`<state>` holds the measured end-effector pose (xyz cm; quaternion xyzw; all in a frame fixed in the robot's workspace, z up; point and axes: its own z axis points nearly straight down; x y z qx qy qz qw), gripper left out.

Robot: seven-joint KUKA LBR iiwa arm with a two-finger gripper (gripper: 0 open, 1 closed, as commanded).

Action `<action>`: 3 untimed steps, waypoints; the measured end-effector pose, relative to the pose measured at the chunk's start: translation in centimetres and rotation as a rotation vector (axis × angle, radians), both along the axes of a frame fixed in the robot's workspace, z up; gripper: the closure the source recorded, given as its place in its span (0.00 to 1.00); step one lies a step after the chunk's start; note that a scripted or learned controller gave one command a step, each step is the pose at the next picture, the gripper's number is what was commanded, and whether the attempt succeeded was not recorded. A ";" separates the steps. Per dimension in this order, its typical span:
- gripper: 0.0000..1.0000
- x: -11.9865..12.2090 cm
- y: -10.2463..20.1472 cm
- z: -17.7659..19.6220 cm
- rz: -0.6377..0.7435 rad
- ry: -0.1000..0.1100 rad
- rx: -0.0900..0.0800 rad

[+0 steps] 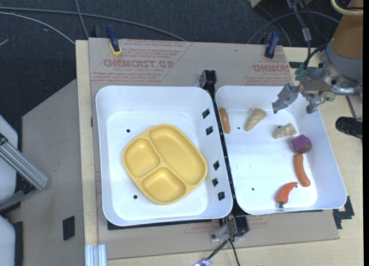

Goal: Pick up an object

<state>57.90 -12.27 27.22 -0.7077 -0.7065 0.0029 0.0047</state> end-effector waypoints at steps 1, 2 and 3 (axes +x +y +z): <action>0.00 0.2 0.0 0.5 0.002 -0.009 -0.001; 0.00 -0.2 0.1 -3.8 0.002 -0.005 -0.001; 0.00 -0.6 -0.6 -8.4 0.001 -0.003 0.000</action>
